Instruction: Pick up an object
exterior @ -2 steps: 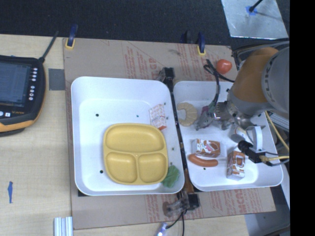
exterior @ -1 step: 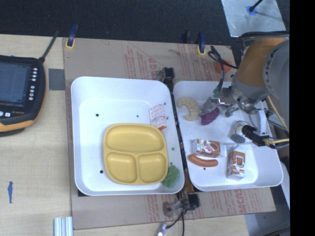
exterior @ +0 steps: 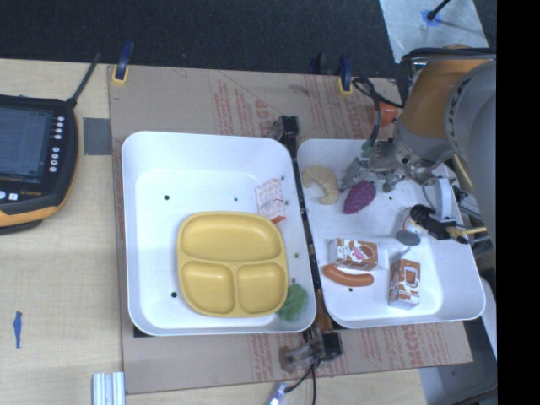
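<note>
The gripper (exterior: 364,178) hangs low in the right white bin (exterior: 456,306), directly over the purple grape-like toy (exterior: 359,197), poised for a grab; how its jaws stand, I cannot tell.

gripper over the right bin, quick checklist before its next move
1. Gripper above right bin: ok.
2. Target near it: purple piece lies just below the gripper, croissant to its left: ok.
3. Purple piece between the fingers: cannot tell.
4. Purple piece apart from croissant: ok.
5. Sausage and two packets lie away from the gripper: ok.
6. Yellow tray sits in left bin, out of the way: ok.
</note>
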Motion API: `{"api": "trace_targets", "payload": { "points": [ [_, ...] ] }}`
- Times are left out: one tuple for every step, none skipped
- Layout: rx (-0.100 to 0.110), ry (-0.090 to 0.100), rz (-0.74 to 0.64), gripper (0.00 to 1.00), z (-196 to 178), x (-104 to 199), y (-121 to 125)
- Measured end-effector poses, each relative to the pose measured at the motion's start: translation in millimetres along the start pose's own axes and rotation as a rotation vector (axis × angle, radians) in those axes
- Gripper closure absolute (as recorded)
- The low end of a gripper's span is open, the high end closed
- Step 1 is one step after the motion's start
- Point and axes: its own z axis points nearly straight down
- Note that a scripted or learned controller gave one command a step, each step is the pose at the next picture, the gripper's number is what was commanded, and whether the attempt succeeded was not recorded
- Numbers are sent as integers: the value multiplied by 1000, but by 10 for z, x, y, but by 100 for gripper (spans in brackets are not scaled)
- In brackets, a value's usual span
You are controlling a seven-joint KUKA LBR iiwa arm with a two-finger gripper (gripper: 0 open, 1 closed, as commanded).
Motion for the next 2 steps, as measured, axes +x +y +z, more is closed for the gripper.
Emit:
{"api": "trace_targets", "payload": {
  "points": [
    [3, -1, -3, 0, 6, 251, -217],
    [5, -2, -5, 100, -97, 240, -218]
  ]
}}
